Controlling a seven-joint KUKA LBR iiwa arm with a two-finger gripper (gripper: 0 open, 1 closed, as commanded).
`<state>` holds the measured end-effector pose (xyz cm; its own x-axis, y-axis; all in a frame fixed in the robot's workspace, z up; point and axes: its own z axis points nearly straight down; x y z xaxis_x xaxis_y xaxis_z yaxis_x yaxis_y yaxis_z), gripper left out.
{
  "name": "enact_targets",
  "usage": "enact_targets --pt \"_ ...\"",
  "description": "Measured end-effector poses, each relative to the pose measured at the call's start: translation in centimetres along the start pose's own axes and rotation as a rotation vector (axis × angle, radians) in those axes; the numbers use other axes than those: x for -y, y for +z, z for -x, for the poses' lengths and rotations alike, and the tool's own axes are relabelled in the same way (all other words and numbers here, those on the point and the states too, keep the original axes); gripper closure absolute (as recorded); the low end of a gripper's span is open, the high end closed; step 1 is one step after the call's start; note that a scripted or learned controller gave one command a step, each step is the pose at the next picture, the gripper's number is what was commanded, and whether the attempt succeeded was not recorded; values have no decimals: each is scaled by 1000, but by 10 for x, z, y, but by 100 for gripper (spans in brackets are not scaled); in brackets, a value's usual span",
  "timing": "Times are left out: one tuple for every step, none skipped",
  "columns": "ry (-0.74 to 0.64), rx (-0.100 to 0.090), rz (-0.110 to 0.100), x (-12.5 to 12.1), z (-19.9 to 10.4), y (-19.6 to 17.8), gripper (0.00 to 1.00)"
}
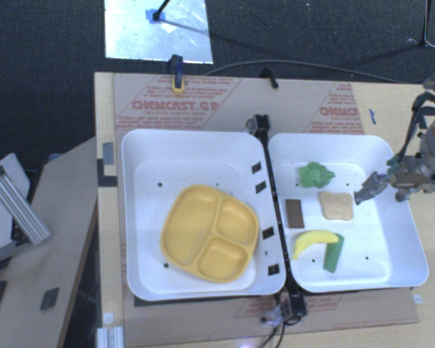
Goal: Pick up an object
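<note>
I'm hovering my gripper [368,189], whether spread or pressed together I cannot tell, just right of the beige slice [336,206] in the right bin [402,249]. Descending off-centre, I'm risking nudging it toward the banana [313,242].

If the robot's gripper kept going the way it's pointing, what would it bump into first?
Probably the beige bread slice. The gripper points down and left in the camera view, and the slice lies just ahead of its tip in the right bin. Its height above the bin is hard to judge.
</note>
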<state>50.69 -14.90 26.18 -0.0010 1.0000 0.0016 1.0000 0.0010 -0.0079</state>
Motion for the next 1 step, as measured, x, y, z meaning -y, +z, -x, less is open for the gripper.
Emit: enact_targets --pt "-3 2 10 -2 0 -5 0"
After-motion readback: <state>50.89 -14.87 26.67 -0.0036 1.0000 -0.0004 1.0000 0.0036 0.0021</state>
